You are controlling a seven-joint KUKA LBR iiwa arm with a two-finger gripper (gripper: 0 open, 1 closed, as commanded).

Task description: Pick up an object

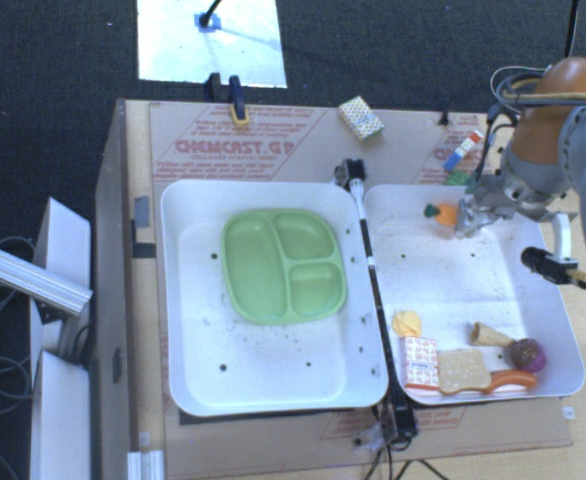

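Nearest, toast (pixel 463 369) lies lower right. Upper right, my pincer (pixel 469 224) sits beside the small carrot (pixel 441 212); finger spread indeterminate. Approach step; next: confirm enclosure, then lift.

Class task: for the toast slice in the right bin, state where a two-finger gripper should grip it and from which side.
The toast slice lies flat among other food, so come from straight above and pinch across its two side edges; the orange piece hugs its near edge.

One fixed camera above the bench (pixel 273 138), angled down over both bins (pixel 188 298)
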